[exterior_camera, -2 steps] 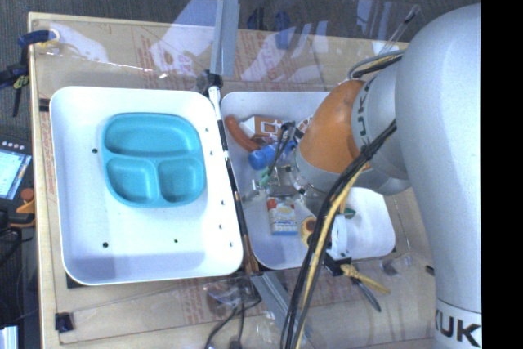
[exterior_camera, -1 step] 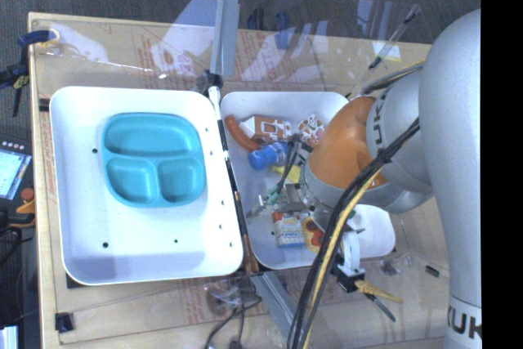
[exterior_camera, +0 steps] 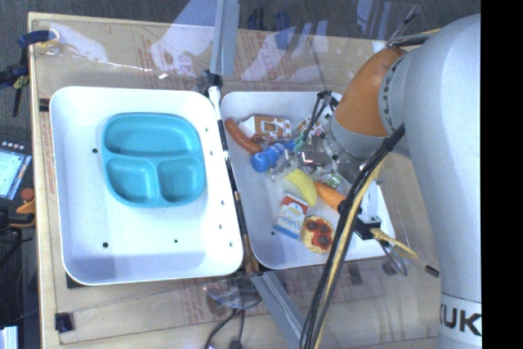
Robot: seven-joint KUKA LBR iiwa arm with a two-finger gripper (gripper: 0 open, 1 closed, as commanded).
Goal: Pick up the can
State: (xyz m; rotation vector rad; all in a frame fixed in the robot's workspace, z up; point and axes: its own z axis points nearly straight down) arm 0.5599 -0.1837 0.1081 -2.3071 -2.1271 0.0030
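Note:
A brown and white labelled can [exterior_camera: 270, 126] lies on its side at the back of the right bin [exterior_camera: 270, 253]. My gripper [exterior_camera: 297, 151] is low in that bin, just in front and to the right of the can, among a clutter of items. A blue cylinder [exterior_camera: 265, 158] lies right at the gripper's left side. The wrist and the orange band [exterior_camera: 365, 104] hide the right part of the bin.
An orange sausage shape [exterior_camera: 239, 136], a yellow banana-like piece [exterior_camera: 301, 186], a carrot [exterior_camera: 330, 195], a small carton [exterior_camera: 290, 218] and a pizza slice [exterior_camera: 317, 232] crowd the right bin. The left bin [exterior_camera: 73, 241] holds a blue divided plate [exterior_camera: 155, 157]. Cables [exterior_camera: 343, 241] hang across the right bin's front.

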